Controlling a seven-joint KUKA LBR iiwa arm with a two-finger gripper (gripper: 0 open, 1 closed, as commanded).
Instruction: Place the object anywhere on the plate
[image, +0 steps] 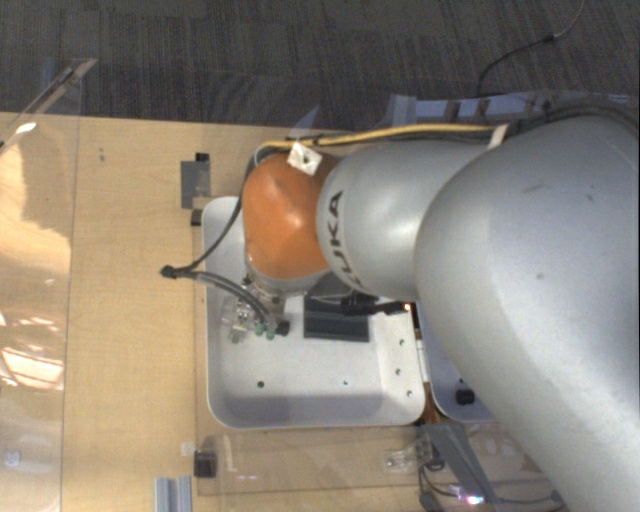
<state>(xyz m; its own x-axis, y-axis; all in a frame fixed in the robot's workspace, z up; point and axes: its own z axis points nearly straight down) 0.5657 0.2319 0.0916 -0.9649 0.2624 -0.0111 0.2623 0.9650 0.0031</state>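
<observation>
gripper (250, 318) over white bin (300, 405), below orange band (285, 225)

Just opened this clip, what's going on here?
The arm reaches in from the right and covers most of the right bin. Its gripper is low over the left bin, near that bin's left side. Whether it holds anything can't be told from this angle. A small dark thing lies in the visible strip of the right bin, apart from the gripper.
</observation>
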